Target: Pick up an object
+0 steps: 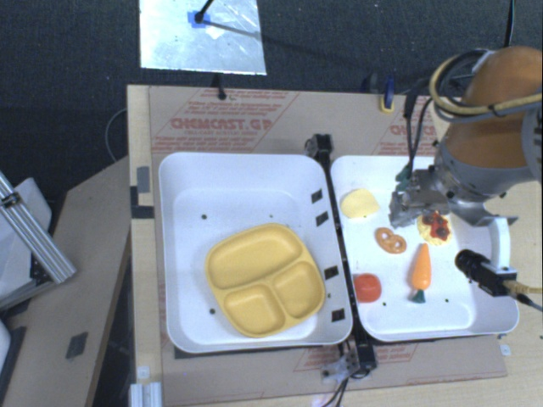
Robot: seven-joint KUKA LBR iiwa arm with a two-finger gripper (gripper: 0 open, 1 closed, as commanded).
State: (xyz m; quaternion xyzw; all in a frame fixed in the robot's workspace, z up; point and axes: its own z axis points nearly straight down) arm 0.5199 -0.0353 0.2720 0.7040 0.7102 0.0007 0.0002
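Observation:
My gripper (413, 210) hangs over the middle of the right bin (475, 320), its dark metal body just left of a small red and yellow toy (438, 227). Below it lie a brown pretzel (390, 241) and an orange carrot (420, 270). A pale yellow piece (360, 203) rests at the bin's upper left. A red tomato-like piece (367, 287) sits near the bin's lower left. From this angle nothing shows between the gripper's tips, which the wrist partly hides.
The left bin (182, 193) holds a yellow three-compartment tray (265, 278). The orange-banded arm (492, 108) covers the right bin's upper right. A black cylinder (479, 271) juts in at the right bin's right side. A shiny sheet (202, 24) lies behind the bench.

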